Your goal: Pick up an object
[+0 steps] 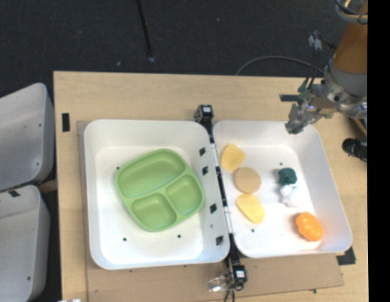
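Observation:
The right bin [327, 168] holds several small items. A pale yellow piece [232, 157] lies near its left wall, with a round tan disc [248, 180] just below it and a second yellow piece [251, 207] below that. Further right sit a dark green and white item [286, 184] and an orange item [308, 226]. My gripper [298, 122] hangs over the right bin's far right corner, well apart from all of them, with nothing seen in it.
The left bin [100, 231] holds a green divided plate [160, 189]. Clamps sit on the divider between the bins [215, 187]. A cable [264, 61] loops over the bench behind the right bin. Grey seats stand off the bench at left.

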`<move>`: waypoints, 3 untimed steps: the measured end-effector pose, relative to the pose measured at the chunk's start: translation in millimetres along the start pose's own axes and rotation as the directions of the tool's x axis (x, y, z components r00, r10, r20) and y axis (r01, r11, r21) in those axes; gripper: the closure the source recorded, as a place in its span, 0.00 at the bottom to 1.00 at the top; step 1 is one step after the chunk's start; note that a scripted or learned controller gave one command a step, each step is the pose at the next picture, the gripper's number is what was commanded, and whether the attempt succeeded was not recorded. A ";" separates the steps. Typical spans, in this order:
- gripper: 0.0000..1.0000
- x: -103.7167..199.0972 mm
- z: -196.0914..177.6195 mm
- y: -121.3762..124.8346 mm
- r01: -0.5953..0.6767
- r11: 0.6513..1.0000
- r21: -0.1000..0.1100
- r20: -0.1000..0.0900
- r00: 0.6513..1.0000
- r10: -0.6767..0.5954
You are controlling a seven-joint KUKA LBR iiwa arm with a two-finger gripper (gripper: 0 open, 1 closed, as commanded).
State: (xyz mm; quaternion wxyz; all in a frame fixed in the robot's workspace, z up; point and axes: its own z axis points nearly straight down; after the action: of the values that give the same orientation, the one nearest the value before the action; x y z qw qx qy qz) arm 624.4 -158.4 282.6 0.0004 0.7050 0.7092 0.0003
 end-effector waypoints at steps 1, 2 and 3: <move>1.00 44.9 -2.3 -11.7 -0.001 1.000 0.001 -0.001 1.000 0.001; 1.00 87.4 13.8 -20.4 -0.002 1.000 0.002 0.000 1.000 0.002; 1.00 134.0 30.1 -36.2 -0.001 1.000 0.004 0.000 1.000 0.001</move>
State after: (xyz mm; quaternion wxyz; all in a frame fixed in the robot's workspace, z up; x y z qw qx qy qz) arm 587.4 -24.6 252.5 -0.0010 0.7053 0.7089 -0.0009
